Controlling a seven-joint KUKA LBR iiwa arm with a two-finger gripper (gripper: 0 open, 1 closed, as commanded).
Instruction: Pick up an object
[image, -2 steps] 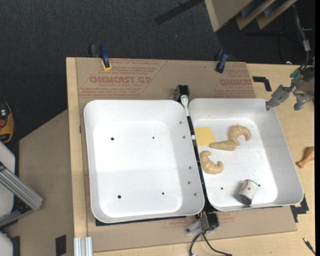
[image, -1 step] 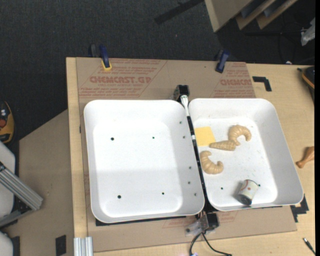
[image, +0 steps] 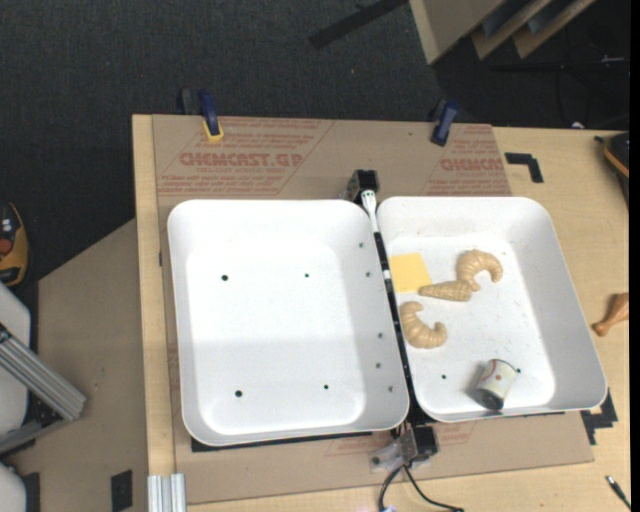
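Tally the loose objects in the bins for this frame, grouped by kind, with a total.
Tan croissant-shaped pieces: 3, all in the right bin: one at, one at, one at
Yellow square piece: 1, right bin, by the divider
Small white and dark cylinder lying on its side: 1, right bin, near corner
Total: 5

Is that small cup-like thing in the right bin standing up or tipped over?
Tipped over. The small cup lies on its side near the front edge of the right bin, its dark end pointing toward the bin's front rim.
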